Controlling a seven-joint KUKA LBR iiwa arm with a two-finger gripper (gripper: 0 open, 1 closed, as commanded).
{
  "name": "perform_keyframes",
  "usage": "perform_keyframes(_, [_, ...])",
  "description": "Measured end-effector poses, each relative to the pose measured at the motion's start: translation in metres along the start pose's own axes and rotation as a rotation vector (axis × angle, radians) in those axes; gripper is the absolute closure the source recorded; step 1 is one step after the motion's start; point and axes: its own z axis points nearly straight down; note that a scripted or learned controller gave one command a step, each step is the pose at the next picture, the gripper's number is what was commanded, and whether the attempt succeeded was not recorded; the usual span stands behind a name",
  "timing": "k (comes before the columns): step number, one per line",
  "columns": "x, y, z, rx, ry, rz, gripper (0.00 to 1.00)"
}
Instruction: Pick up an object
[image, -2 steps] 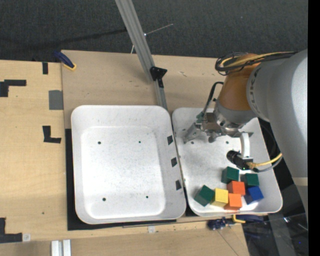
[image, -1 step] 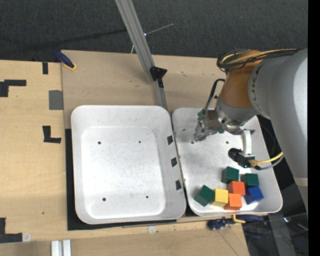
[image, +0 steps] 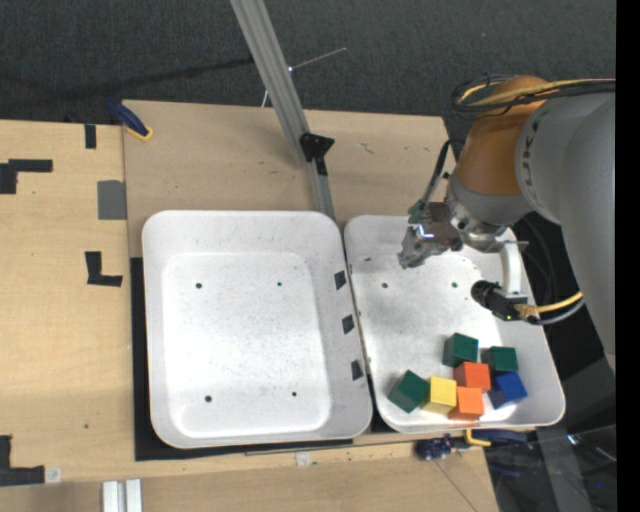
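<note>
Several small blocks lie clustered in the near right corner of the right bin (image: 400, 300): a green block (image: 461, 349), another green one (image: 501, 358), an orange block (image: 475, 376), a blue block (image: 508, 388), a yellow block (image: 443, 392), a second orange block (image: 469, 402) and a dark green block (image: 408, 390). My gripper (image: 413, 249) hangs over the far part of the right bin, well away from the blocks, with nothing visible between its fingers.
The left bin (image: 160, 300) sits beside the right one. A slanted metal pole (image: 285, 90) rises behind the bins. Black cables and a connector (image: 495, 298) hang at the right bin's right side. Tape marks lie on the bench at left.
</note>
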Motion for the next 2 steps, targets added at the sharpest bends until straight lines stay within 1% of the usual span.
perform_keyframes(1, [-0.007, 0.005, -0.047, -0.001, -0.001, 0.000, 1.00])
perform_keyframes(2, [-0.007, 0.006, -0.089, -0.001, 0.000, -0.001, 1.00])
